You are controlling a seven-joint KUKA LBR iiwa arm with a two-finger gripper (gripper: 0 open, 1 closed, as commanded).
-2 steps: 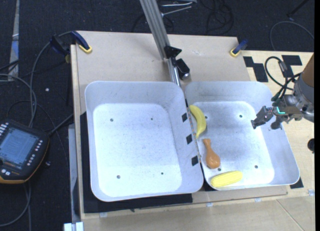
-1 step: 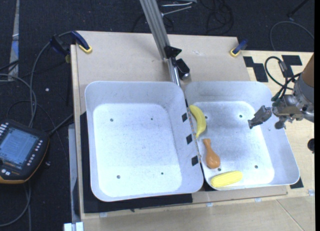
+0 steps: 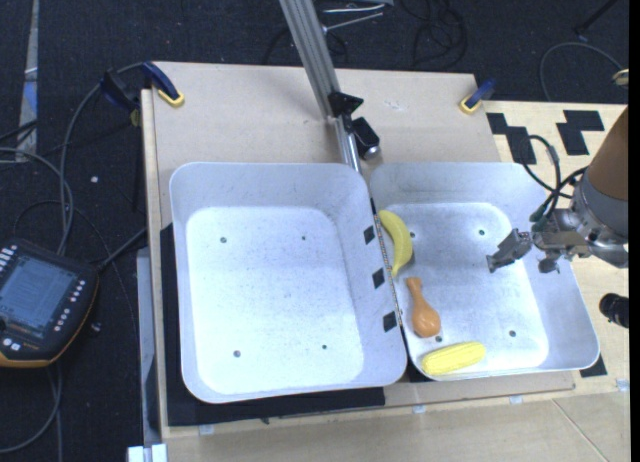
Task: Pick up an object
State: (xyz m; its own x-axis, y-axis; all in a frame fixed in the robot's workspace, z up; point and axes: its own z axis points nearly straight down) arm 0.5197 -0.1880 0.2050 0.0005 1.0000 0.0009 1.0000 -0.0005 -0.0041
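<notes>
Over right bin (image 3: 560, 240) | jaws (image 3: 510, 250) low, arm reaching leftward, nothing held

The arm (image 3: 612, 175) is cut off by the right edge, so only its wrist end is seen. The gripper (image 3: 508, 251) is small and dark against the right bin (image 3: 560, 295), and the set of its tips cannot be made out. The far end of the slanted metal rail (image 3: 308, 35) is cut off by the top edge. The handheld pendant (image 3: 35, 300) is clipped at the left edge.
</notes>
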